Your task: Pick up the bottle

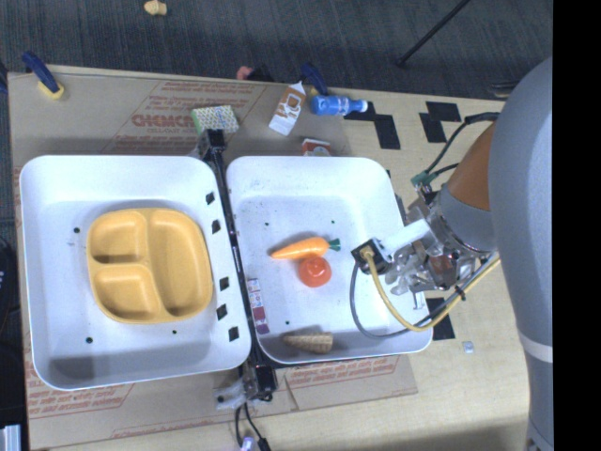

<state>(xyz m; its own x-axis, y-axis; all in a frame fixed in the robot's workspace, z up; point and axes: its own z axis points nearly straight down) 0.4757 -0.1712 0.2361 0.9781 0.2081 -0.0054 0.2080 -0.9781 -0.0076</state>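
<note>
While you look down on the bench, you can see the bottle (336,106), a small blue plastic one with a pale cap end, lying on its side on the cardboard sheet (150,116) beyond the far rim of the right bin (246,205), outside both bins. Just beside it lie a small white and brown carton (288,108) and a green, rough-looking sponge (215,117).

Your gripper (413,271) sits at the right wall of the right bin, low over its near right corner, well apart from the bottle. It is a tangle of bare metal parts and clips, with a yellow cable looping down under it and a dark one curving into the bin. You cannot tell from this slant how its jaws stand, and nothing shows between them.

Inside the right bin you have a smooth tapered orange carrot (302,247) with a green tip, a round red tomato (315,271) touching it on the near side, and a tan, crusty bread roll (308,342) by the near wall. The left bin (38,252) holds a glossy yellow tray (150,263) with three rounded compartments.
</note>
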